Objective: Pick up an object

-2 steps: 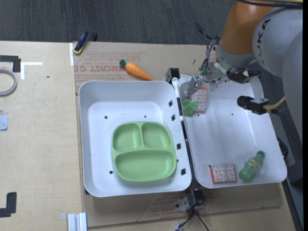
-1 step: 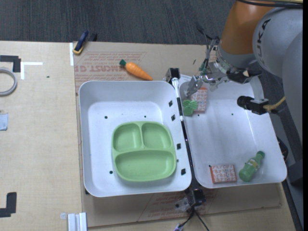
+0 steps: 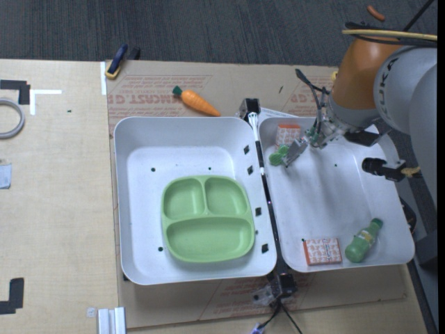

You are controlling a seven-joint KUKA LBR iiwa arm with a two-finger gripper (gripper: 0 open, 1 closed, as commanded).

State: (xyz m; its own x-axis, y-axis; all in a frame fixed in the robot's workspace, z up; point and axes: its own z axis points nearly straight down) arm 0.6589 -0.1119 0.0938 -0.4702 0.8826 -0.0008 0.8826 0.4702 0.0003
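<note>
Grey arm [image 3: 410,82] reaching in from the right, orange band above the wrist, bent down over the far edge of the right-hand bin [image 3: 389,256], gripper [image 3: 297,152] low near that bin's far left corner, angled down and leftward

Dark grey carpet [image 3: 208,16] runs across the far side of the room. Nearer, a pale wooden bench [image 3: 52,207] carries a sheet of brown cardboard [image 3: 153,92] printed with reddish lettering. Black tape marks [image 3: 15,89] and a strip of white tape [image 3: 45,92] dot the wood at left. The light is even and soft.
</note>
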